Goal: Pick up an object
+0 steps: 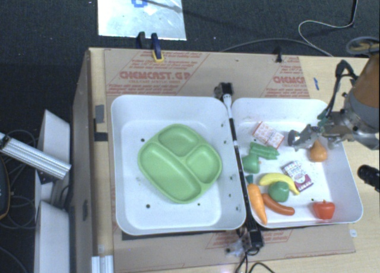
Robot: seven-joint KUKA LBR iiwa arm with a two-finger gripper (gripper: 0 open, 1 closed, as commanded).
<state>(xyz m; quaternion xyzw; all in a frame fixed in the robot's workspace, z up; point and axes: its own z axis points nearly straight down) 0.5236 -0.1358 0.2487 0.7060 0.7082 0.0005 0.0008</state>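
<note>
My gripper (301, 138) hangs low over the right bin (350, 197), near its upper right part. An orange rounded toy (318, 152) lies just right of and below the gripper tip, very close to it; whether they touch I cannot make out. Further left in the same bin lie a pink and white packet (268, 135), a green vegetable (263, 150), a yellow banana (279, 179), a green ball-like toy (278, 191), a carrot (256, 202), a red sausage (279, 207), a purple and white box (297, 175) and a red pepper (323, 209).
The left bin (127, 206) holds a green divided plate (180, 162). A ridge (236, 147) divides the two bins. The arm reaches in from the right over the right bin's edge. Cardboard (178, 73) lies behind the bins.
</note>
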